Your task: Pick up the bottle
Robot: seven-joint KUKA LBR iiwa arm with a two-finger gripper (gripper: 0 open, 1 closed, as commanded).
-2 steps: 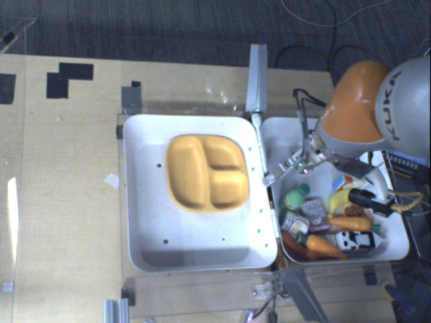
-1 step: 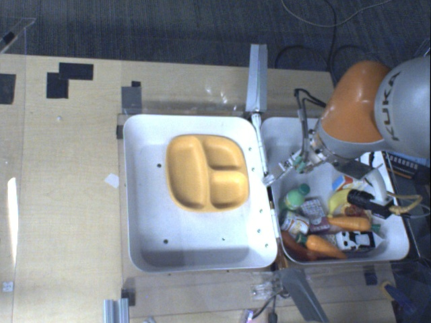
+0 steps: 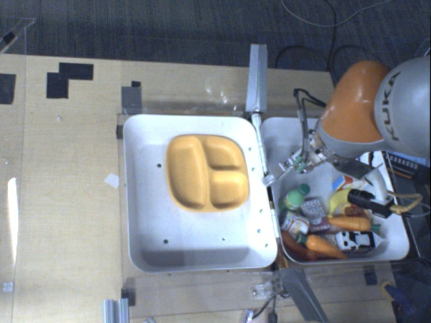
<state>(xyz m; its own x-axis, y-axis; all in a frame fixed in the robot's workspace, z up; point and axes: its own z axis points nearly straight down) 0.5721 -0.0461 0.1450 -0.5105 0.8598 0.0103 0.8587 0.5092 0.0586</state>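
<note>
While the gripper (image 3: pixel 301 161) hangs over the upper-left part of the right bin (image 3: pixel 277 134), its metal fingertips are too small and cluttered in the camera view to tell whether they stand apart or together, and nothing can be seen held between them. At about five o'clock from the tips, near but apart, lies the likeliest bottle (image 3: pixel 295 198), a small green piece with a pale cap, at the top-left edge of a heap of toys. Carrots (image 3: pixel 348 223) lie at three to four o'clock of it, with a yellow piece (image 3: pixel 341 198) between. To do this step well, the arm should probably shift toward five o'clock, centre over the green body, and descend straight so the neighbours are not nudged. At nine o'clock, well apart, the left bin (image 3: pixel 151 247) holds a yellow divided tray (image 3: pixel 206 171).
</note>
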